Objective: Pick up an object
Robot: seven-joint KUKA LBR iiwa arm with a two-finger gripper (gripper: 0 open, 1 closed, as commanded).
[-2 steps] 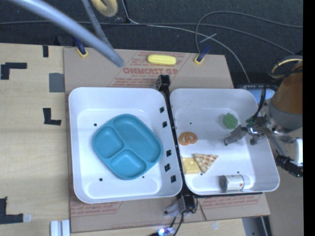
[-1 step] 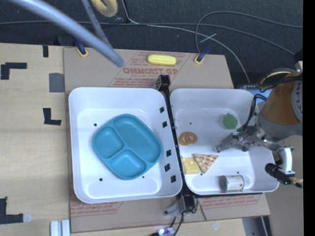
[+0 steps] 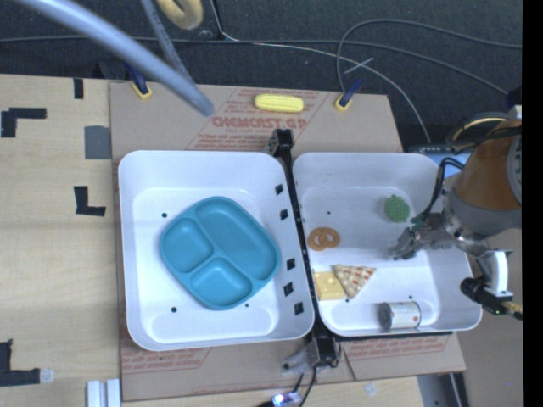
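The right bin (image 3: pixel 441 308) holds a green broccoli piece (image 3: pixel 396 207), a brown pretzel (image 3: pixel 323 239), a pizza slice (image 3: pixel 353 277), a yellow cheese block (image 3: pixel 327 285) and a grey-and-white can (image 3: pixel 400 315) lying on its side. My gripper (image 3: pixel 405 247) reaches in from the right, its tip down on the bin floor just below the broccoli and right of the pretzel. I see nothing between its fingers. The arm's orange band (image 3: pixel 490 176) is over the bin's right wall.
The left bin (image 3: pixel 136 219) holds a blue divided tray (image 3: pixel 219 251). A yellow banana-shaped toy (image 3: pixel 278 103) lies on the cardboard behind the bins. Cables run across the dark floor at the back, and a grey pole crosses the top left.
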